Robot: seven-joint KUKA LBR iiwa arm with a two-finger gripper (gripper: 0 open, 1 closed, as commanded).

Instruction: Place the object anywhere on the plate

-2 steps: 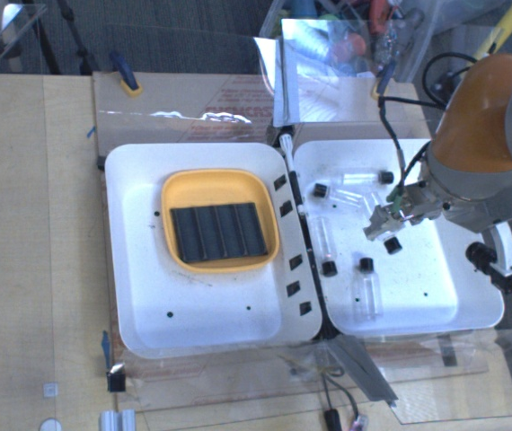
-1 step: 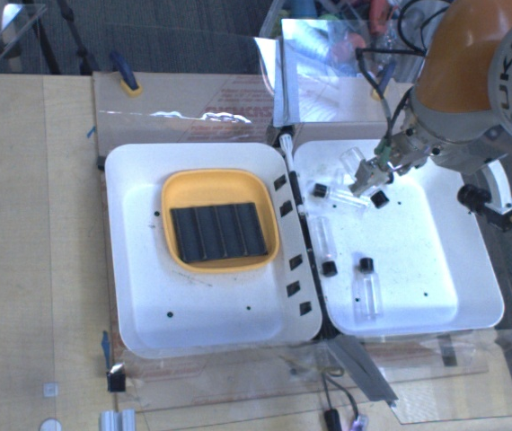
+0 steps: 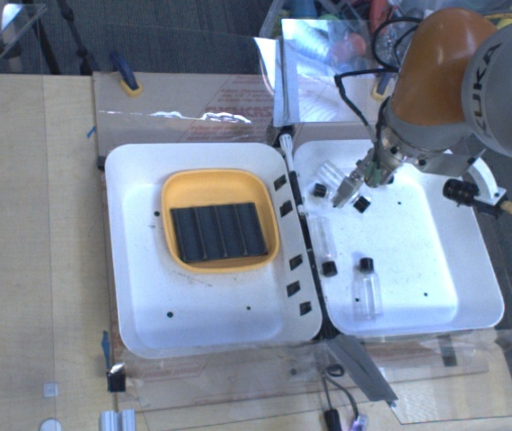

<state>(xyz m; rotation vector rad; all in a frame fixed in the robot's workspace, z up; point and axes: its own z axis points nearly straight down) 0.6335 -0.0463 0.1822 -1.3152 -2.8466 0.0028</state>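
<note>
A yellow plate (image 3: 177, 194) sits in the left bin (image 3: 139, 268). A dark grey ribbed rectangular block (image 3: 218, 232) lies flat on the plate, filling most of its floor. My gripper (image 3: 340, 196) hangs low over the upper left part of the right bin (image 3: 445, 259), pointing down and to the left. It is close to a clear vial (image 3: 330, 172) with a black cap and a small black piece (image 3: 361, 205). Nothing shows in its grasp.
More clear vials with black caps lie in the right bin: one (image 3: 366, 293) near the front middle, another (image 3: 321, 239) along the left wall. Black clips line the divider (image 3: 294, 241) between the bins. Clutter and cables sit behind the right bin.
</note>
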